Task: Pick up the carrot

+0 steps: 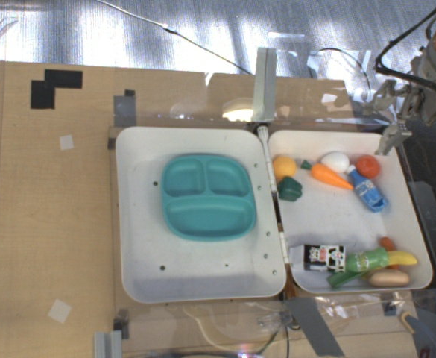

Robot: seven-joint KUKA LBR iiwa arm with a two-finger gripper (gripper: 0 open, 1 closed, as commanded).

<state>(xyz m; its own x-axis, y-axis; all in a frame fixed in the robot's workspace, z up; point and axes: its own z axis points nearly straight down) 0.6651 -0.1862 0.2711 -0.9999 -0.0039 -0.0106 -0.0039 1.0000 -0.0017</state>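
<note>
Where bins meet — carrot (331, 175), untouched.

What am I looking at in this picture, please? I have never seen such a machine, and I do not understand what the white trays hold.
One camera looks down on a bench at a slant. A robot arm reaches in at the upper right. Two shallow white bins sit side by side. The left bin holds a teal divided plate. The right bin holds toy food: the carrot, which lies untouched beside a white egg, a blue bottle and a banana.
</note>
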